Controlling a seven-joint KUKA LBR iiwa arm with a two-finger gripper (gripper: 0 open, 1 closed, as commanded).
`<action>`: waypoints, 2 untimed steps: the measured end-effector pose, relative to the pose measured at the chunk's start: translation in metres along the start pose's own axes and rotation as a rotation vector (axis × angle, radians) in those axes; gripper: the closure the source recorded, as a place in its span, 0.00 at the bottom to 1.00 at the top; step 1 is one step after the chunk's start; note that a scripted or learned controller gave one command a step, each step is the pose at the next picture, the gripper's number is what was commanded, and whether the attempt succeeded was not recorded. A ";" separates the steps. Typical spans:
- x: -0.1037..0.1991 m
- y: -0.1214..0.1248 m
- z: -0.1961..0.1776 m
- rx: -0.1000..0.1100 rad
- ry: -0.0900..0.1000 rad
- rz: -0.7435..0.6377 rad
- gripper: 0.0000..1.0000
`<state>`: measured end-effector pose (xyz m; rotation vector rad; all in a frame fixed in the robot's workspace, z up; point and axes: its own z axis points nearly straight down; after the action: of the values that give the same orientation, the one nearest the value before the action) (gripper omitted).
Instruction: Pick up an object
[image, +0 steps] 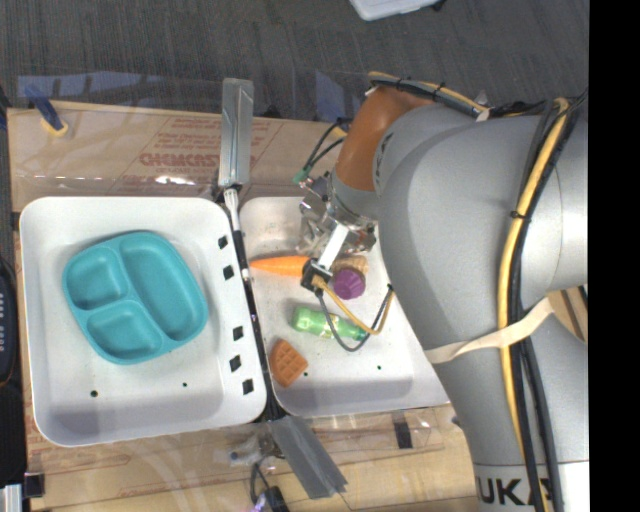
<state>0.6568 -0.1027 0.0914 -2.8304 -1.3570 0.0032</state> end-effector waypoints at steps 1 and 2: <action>-0.034 -0.012 0.001 0.005 -0.003 0.229 1.00; -0.038 -0.013 0.001 0.002 0.000 0.687 1.00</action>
<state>0.6227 -0.1239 0.0906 -3.1211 -0.3239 0.0066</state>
